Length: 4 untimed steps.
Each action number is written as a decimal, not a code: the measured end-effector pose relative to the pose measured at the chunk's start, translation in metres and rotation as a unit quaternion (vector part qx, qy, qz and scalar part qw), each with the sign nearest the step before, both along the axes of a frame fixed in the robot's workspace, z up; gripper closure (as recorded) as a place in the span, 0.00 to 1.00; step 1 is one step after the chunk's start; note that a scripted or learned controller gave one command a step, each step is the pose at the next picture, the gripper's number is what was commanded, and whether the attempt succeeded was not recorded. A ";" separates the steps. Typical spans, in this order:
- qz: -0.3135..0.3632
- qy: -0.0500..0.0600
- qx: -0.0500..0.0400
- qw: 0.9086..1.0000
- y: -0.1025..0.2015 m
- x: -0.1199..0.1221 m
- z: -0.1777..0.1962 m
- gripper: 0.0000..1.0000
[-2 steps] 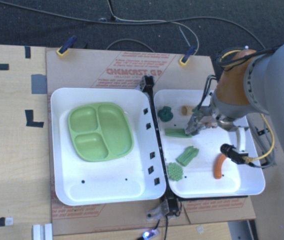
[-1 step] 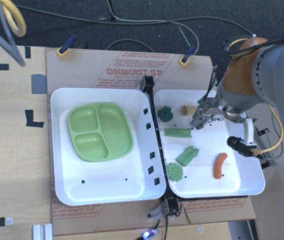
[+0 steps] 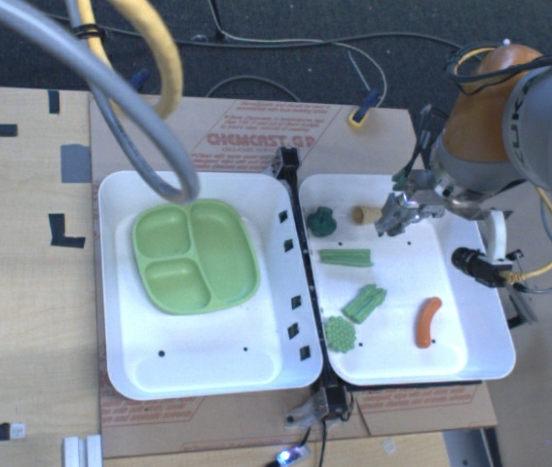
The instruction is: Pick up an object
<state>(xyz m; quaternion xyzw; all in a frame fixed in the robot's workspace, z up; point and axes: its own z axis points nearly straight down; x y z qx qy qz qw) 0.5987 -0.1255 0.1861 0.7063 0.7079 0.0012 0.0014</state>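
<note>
My gripper (image 3: 392,222) hangs over the back of the right bin (image 3: 480,358), just right of a small tan cork-like piece (image 3: 365,214). Nothing shows between its fingers. Further left in that bin lies a dark green broccoli-like piece (image 3: 321,222). Below it sit a long green bean-like stick (image 3: 345,257), a ridged light green piece (image 3: 364,303) and a round bumpy green piece (image 3: 340,334). An orange sausage-shaped piece (image 3: 428,321) lies at the front right.
The left bin (image 3: 129,358) holds a green divided plate (image 3: 196,255). A grey hose (image 3: 110,86) and a yellow hose (image 3: 154,37) cross over the back left. A black divider with clips (image 3: 300,261) runs between the bins.
</note>
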 end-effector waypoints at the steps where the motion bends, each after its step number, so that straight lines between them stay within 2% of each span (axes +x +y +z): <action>1: -0.001 0.001 0.000 1.000 0.001 0.001 0.024 1.00; 2: 0.001 0.003 0.000 1.000 0.054 0.001 0.015 1.00; 3: 0.002 0.002 0.001 1.000 0.113 0.006 0.027 1.00; 4: 0.002 0.003 0.001 1.000 0.176 0.006 0.023 1.00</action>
